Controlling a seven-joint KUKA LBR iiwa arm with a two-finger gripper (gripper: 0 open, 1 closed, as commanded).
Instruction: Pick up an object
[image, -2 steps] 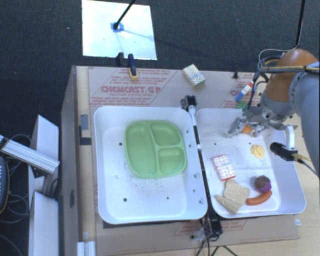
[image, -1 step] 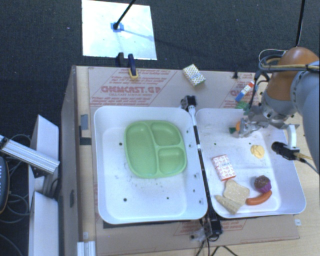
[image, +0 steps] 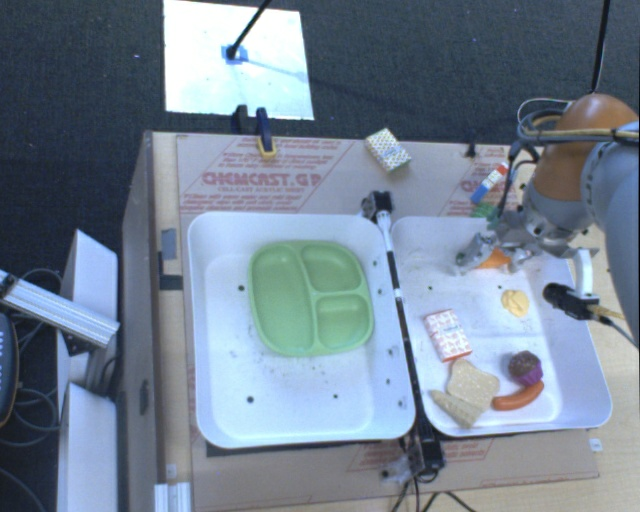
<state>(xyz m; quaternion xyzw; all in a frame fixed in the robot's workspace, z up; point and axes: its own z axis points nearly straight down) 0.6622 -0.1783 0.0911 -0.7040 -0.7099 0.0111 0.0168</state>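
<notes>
A grey KUKA arm (image: 590, 165) with an orange band reaches in from 3 o'clock over the right-hand white bin (image: 570, 350), its gripper (image: 480, 250) lowered at the bin's upper part, near 12 o'clock of that bin. Whether the gripper is apart or together cannot be told from this angle. An orange toy piece (image: 495, 260), perhaps a carrot, lies touching or just beside the gripper's tip, on its 3 o'clock side; it cannot be seen between the jaws.

The rest of the play food sits toward 6 o'clock from the gripper. A small yellow piece (image: 515, 302) lies near, at about 5 o'clock. A red-and-white packet (image: 447, 334) lies at about 7 o'clock, near the bin's left wall. Further down, two cracker-like tan pieces (image: 466, 390) touch each other, and at their 3 o'clock a dark purple-red piece (image: 525, 366) rests just above an orange sausage-shaped piece (image: 516, 398).

In the left white bin (image: 220, 400), a green divided plate (image: 308, 297) lies at the centre, well apart from the gripper. On the table (image: 300, 175), a small patterned box (image: 387, 149) sits beyond the bins at 12 o'clock.
</notes>
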